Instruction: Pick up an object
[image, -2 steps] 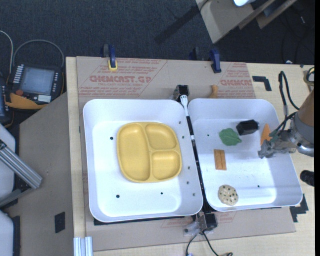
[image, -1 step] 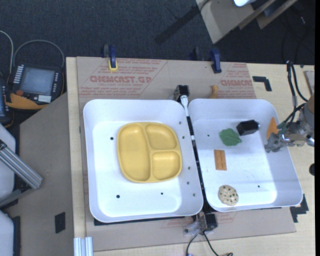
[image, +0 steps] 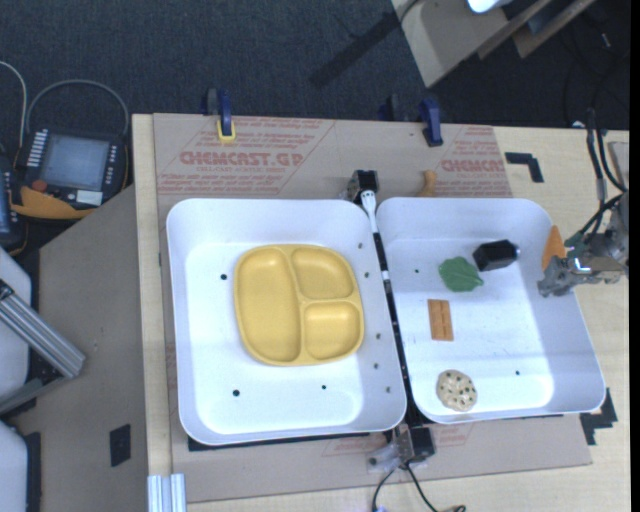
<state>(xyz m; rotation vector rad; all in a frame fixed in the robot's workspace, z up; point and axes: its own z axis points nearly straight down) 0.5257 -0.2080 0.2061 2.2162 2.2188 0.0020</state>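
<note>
Gripper (image: 556, 281) at right bin's (image: 566, 330) right rim; leaf (image: 460, 274), black block (image: 494, 255) left of it; cookie (image: 456, 390) below-left.

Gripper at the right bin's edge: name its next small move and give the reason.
Probably swing the gripper leftward over the right bin, toward the black object and green piece. It sits at the bin's right rim with nothing visibly between its fingers, and those two lie nearest.

Brown bench board (image: 300, 145) with red lettering, two blue clamps (image: 222, 110) at its far edge, teach pendant (image: 72, 165) at left
</note>
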